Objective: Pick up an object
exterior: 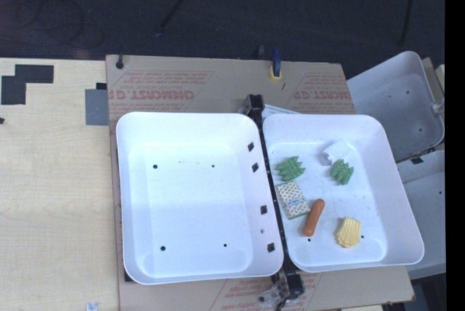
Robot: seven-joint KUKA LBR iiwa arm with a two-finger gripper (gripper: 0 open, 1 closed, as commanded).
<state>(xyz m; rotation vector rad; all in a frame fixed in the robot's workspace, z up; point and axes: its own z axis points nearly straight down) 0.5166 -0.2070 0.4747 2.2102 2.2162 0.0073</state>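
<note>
Two shallow white bins sit side by side on a cardboard-covered bench, and all the candidates for picking lie in the right bin [396,179]. A green leafy toy [290,168] rests near that bin's left wall, with a patterned square packet [292,199] just below it. An orange carrot-like stick [314,217] lies tilted beside the packet, and a yellow ridged piece [349,232] (corn, by the look of it) sits toward the near right corner. A second green piece [341,171] lies just below a small white object [336,152] farther back. The left bin [131,193] shows bare floor. Judging from this, the pick has not begun: every object rests on the bin floor, none lifted. Reaching in, choosing one piece, closing on it and raising it all remain. The fingers' state cannot be told here.
</note>
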